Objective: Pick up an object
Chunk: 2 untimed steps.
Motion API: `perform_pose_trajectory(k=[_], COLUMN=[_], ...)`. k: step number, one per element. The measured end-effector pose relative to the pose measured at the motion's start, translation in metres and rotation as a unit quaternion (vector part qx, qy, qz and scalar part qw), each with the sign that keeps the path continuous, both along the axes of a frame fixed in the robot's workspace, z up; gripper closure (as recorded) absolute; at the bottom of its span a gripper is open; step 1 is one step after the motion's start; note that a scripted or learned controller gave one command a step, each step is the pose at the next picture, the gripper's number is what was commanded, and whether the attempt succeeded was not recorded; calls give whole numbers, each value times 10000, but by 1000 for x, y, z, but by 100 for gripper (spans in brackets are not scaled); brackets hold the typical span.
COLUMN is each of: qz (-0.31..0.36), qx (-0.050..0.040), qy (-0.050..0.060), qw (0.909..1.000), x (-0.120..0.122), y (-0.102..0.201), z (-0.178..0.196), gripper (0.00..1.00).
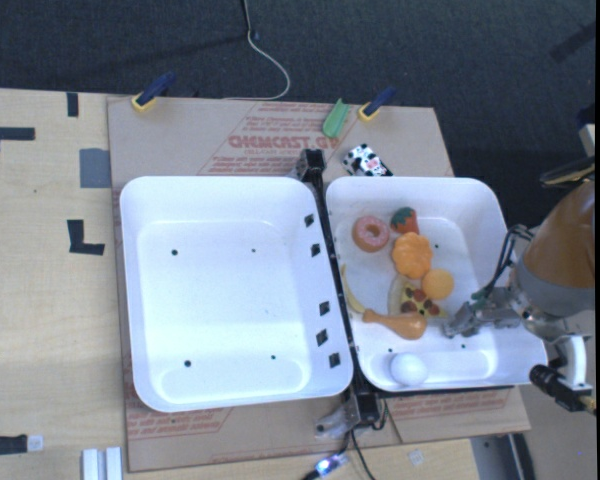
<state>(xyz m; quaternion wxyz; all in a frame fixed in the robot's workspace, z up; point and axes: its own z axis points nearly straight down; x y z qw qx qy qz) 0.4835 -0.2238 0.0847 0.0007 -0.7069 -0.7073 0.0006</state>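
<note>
low, gripper (pixel 462 324) by right bin (pixel 485 200) edge

Both bins are white, the left bin (pixel 220 288) marked by a few small black dots and the right bin (pixel 480 203) holding a pink doughnut (pixel 370 233), a red and green toy (pixel 405 218), an orange lump (pixel 412 255), a smaller orange ball (pixel 438 284), a tan drumstick (pixel 395 321), a pale yellow banana (pixel 351 298) and a white ball (pixel 409 369). A black-and-white cow-patterned toy (pixel 365 160) lies on the brown cardboard (pixel 260 143) printed with red lettering, near a green clip (pixel 335 118) and yellow-and-blue clamps (pixel 152 91). The table (pixel 40 268) is pale wood with black tape marks, the floor (pixel 430 28) dark blue-grey, and the arm (pixel 565 253) grey with an orange band.
</note>
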Motion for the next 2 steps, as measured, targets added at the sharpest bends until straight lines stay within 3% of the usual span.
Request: perform_pose_trajectory(k=[1, 2], qz=[4, 21], qx=[2, -11], qy=[2, -28], qw=[10000, 10000], x=[14, 81], y=[0, 1], z=[0, 1], gripper=[100, 100])
